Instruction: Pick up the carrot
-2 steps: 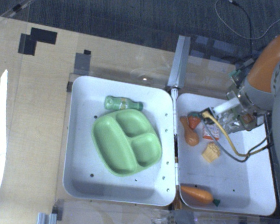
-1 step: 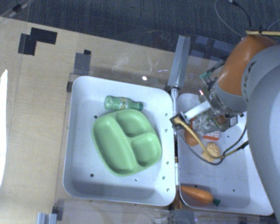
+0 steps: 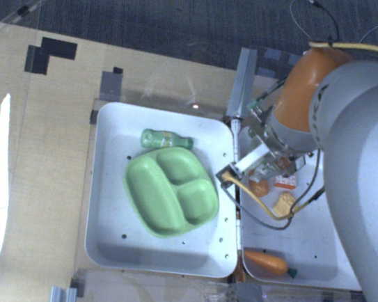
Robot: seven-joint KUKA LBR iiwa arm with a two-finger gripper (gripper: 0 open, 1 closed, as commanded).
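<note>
2 white bins sit side by side on the bench: left bin and right bin. Left bin holds 2 things: 1 green divided plate w/ 3 compartments, roughly centre, and 1 green bottle lying on its side just behind the plate, nr the back wall. Right bin holds 1 carrot, orange w/ green stem end pointing right, lying flat at the front-left corner, close to the front wall. Also in the right bin, under the wrist: a few small items, approx 3, orange, red/white and tan, too cluttered to ID. Arm reaches in from the right, orange band above the wrist. Gripper hangs over the back-left of the right bin, well apart from the carrot; can't tell its state.
</note>
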